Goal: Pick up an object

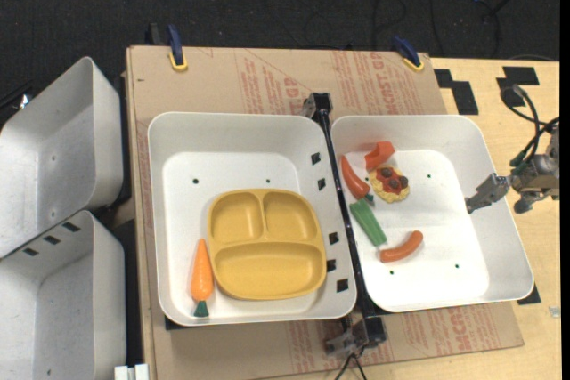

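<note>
In the left bin (169,191) a yellow divided tray (267,245) lies with a carrot (202,271) at its 9 o'clock side. In the right bin (463,280) a red sausage (354,179), a green piece (368,222), a small pizza toy (391,184) and another sausage (402,247) cluster toward the bin's 9 o'clock side. The tool (488,191) sits at the bin's 3 o'clock rim, holding nothing; its spread cannot be told.
</note>
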You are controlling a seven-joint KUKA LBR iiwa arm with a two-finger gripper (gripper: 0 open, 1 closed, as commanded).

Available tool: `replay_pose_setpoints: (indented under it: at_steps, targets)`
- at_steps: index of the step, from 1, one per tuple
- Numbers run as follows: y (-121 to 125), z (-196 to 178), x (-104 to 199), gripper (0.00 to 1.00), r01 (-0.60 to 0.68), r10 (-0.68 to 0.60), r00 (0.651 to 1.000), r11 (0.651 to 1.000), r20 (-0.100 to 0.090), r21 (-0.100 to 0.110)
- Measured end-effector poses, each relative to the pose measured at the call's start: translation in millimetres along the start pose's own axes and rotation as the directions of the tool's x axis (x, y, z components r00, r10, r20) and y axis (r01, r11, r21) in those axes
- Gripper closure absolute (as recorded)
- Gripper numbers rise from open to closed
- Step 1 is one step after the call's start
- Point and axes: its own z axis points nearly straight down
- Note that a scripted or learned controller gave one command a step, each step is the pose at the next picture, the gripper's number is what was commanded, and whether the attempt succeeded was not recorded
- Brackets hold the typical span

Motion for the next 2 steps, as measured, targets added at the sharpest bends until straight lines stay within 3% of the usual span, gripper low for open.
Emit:
replay_pose_setpoints:
  at_steps: [1,2]
  targets:
    - [2,-5,1,0.0,0.003,-0.003,1.0,1.0,0.003,-0.01]
    - [-5,46,7,0.0,0.002,-0.002,1.0,1.0,0.001,-0.005]
